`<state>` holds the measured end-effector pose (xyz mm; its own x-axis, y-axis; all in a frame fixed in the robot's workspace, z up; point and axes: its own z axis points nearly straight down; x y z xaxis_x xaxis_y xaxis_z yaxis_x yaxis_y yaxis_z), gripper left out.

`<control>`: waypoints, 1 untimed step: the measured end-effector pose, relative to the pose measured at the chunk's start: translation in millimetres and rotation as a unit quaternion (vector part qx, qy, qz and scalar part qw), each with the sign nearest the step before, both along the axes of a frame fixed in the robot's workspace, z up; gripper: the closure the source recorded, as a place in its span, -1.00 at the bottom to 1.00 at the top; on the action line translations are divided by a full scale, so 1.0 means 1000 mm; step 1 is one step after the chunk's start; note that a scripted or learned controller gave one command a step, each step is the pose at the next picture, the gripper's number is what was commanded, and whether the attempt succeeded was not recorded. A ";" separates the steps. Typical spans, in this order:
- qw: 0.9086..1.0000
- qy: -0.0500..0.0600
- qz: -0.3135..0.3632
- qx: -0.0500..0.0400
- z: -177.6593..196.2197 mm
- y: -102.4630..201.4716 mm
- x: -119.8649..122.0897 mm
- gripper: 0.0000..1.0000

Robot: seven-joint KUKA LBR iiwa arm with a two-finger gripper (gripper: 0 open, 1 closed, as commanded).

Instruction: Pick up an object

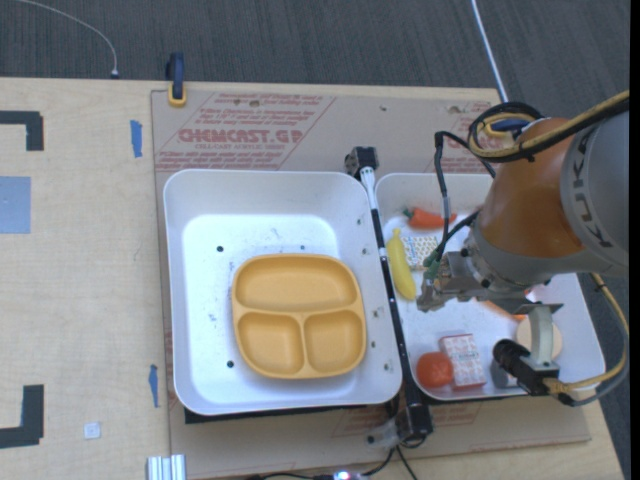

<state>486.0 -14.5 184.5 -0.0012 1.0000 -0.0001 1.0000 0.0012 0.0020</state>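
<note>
The right bin (590,358) holds several small things. A yellow banana (400,265) lies along its left wall. An orange carrot (432,218) rests at the far end, with a white speckled packet (422,247) just in front of it. A red tomato (433,370) and a red-and-white box (461,358) sit at the near left corner. My gripper (432,293) hangs low over the bin's left half, just right of the banana and above the box. The orange wrist hides the middle of the bin.
The left bin (200,268) holds a yellow three-compartment plate (298,315). A black divider rail (385,268) runs between the bins. The arm's bulk covers the right bin's centre and right side. An orange sliver (497,309) peeks out under the wrist.
</note>
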 end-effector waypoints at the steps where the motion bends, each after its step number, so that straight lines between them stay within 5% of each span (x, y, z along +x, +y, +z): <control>1: 1.000 0.000 -0.001 -0.001 -0.037 -0.088 0.022 1.00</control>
